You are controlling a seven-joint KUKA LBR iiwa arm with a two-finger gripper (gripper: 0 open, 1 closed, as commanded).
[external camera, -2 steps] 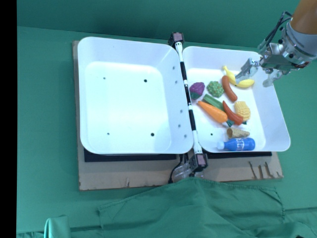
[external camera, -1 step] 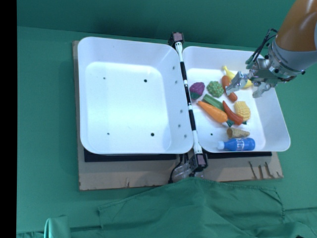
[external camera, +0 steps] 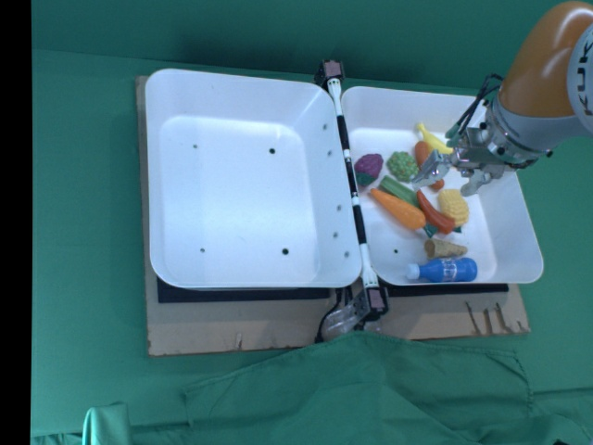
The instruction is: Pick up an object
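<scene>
We join the action with the end effector hanging over the right bin, up toward that bin's far right part, above the pile of toy food. Its two fingers look spread apart, one reaching left over the pile and one to the right, and we see nothing between them. So, by our reading, the pick is not yet made: the arm is in position above the pile, while the descent, the closing and the lift all lie ahead.

Now the count. Two white bins sit side by side on the bench. The left bin shows us just its white floor with a few small dark holes. Everything pickable is in the right bin, clustered in its middle. We count one purple piece near the divider, one green broccoli-like piece, one yellow banana toward the far edge, one orange carrot, one dark green piece lying beside the carrot, one red pepper-like piece, one yellow corn-like piece, one tan cone, and one blue bottle near the bin's near edge. There is also an orange-red piece partly under the end effector; we cannot tell what it is.
</scene>
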